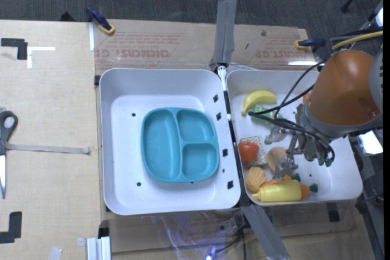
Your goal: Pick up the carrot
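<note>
Camera view: end effector point(286, 168) low over carrot point(285, 181), right bin point(341, 189)

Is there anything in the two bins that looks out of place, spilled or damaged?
Nothing stands out. The teal divided plate lies flat in the left bin. The toy foods, such as the banana and carrot, sit crowded inside the right bin, beneath the gripper.
</note>
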You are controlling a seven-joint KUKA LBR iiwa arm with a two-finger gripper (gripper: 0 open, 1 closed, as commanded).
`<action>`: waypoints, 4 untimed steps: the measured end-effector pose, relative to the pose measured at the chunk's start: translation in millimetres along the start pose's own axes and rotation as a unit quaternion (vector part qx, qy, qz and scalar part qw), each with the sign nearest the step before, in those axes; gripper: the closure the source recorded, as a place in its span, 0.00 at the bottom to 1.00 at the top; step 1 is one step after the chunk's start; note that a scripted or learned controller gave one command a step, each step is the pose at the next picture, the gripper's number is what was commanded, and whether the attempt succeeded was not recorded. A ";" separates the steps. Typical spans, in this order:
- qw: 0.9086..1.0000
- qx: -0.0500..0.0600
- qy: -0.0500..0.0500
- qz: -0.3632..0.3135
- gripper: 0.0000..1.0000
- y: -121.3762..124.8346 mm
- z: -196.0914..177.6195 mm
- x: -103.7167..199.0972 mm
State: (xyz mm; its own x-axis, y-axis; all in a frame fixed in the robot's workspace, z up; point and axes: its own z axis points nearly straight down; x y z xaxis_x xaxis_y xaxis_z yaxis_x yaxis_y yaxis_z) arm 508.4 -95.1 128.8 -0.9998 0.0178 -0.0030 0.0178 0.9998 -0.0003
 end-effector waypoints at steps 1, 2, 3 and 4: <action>0.999 0.001 -0.028 0.037 0.00 -0.4 20.8 12.2; 0.999 0.001 -0.019 0.036 1.00 -0.7 17.1 16.6; 0.999 0.002 -0.022 0.035 1.00 -0.6 7.5 14.1; 0.999 0.002 -0.022 0.035 0.00 -0.5 7.5 14.0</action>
State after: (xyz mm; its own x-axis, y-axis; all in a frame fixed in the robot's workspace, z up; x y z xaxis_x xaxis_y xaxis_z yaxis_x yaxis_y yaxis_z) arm 494.4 -95.4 121.2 -0.9952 0.0866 -0.0465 0.0868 0.9962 -0.0020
